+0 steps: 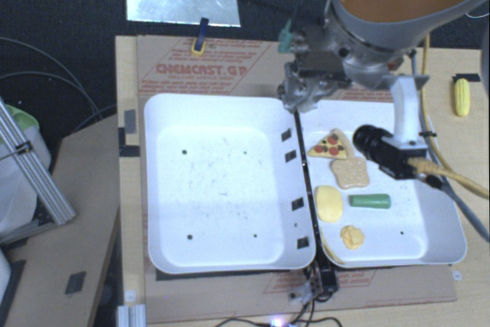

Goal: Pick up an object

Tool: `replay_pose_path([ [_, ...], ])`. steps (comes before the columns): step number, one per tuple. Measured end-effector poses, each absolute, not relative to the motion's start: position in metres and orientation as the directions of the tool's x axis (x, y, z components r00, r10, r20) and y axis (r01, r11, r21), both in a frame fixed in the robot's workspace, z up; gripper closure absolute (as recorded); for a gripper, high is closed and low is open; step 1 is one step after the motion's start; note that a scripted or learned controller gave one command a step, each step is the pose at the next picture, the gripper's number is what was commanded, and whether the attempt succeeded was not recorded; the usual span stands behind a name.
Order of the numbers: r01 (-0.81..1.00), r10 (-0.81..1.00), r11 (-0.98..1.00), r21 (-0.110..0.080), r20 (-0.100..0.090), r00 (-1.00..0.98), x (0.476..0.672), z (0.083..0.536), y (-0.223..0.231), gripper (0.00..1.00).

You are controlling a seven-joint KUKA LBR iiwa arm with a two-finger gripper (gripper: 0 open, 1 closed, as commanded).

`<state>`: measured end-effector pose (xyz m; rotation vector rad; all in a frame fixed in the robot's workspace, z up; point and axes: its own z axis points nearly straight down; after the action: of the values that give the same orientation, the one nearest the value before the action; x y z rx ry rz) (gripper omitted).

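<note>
Hanging above the far edge of the two bins, the pincer [300, 97] sits right over the seam where the left bin [164, 115] meets the right bin [440, 245], and from this slanted view I cannot tell whether it is apart or together; nothing shows between its tips. All the loose things lie in the right bin, nearer the camera than the pincer and to its right. Closest to it is a pizza slice [330, 146], a flat wedge whose point aims up and toward the pincer, its wide crust end away from it. Just beyond the slice, touching or nearly touching its crust, lies a tan cracker-like piece [352, 174]. Farther from the pincer, a pale yellow oval piece [329, 204] rests by the seam, its long axis running away from the pincer toward the near edge. Beside that oval, a green cylinder [370, 201] lies on its side with its long axis across the bin, left to right. Farthest from the pincer sits a small lumpy yellow piece [352, 237]. Well to the pincer's right, on the table outside the bins, lies a yellow corn cob [461, 97], long axis running near to far.
</note>
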<state>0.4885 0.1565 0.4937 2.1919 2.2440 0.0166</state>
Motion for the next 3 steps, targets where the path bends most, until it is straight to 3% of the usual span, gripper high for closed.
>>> replay_pose_path([
  [1,1.0,1.0,0.01,0.008,0.004,-0.01,0.512,0.537,0.239,1.0],
  [2,1.0,1.0,-0.003,-0.009,-0.005,0.002,0.571,0.34,0.217,1.0],
  [3,1.0,1.0,-0.001,-0.006,-0.002,0.001,0.505,0.307,0.2,1.0],
])
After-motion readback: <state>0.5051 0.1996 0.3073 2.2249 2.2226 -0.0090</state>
